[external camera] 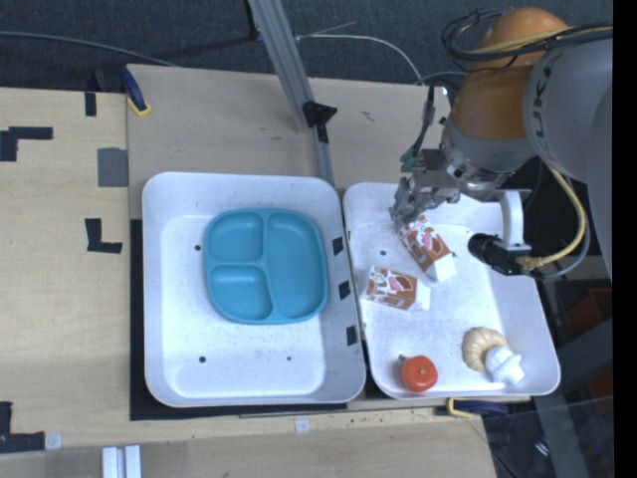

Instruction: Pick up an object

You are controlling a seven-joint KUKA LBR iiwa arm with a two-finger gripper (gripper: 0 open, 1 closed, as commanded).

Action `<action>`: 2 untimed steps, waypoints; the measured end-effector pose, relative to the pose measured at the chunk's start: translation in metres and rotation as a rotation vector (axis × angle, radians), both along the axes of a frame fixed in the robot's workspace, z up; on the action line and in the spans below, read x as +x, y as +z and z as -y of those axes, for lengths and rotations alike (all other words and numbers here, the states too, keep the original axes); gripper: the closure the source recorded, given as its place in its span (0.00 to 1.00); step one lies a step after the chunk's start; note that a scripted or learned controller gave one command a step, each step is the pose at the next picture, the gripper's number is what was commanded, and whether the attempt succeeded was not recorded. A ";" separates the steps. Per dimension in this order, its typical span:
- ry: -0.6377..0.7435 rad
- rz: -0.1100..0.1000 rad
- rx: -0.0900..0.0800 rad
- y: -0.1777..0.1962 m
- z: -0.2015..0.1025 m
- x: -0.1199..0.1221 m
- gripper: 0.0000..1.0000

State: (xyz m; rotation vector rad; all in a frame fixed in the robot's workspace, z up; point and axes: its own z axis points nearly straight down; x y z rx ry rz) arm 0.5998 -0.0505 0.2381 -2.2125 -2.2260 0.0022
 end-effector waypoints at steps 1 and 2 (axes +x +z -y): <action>0.000 0.000 0.000 -0.010 -0.048 -0.006 1.00; 0.002 0.000 0.001 -0.012 -0.110 -0.022 1.00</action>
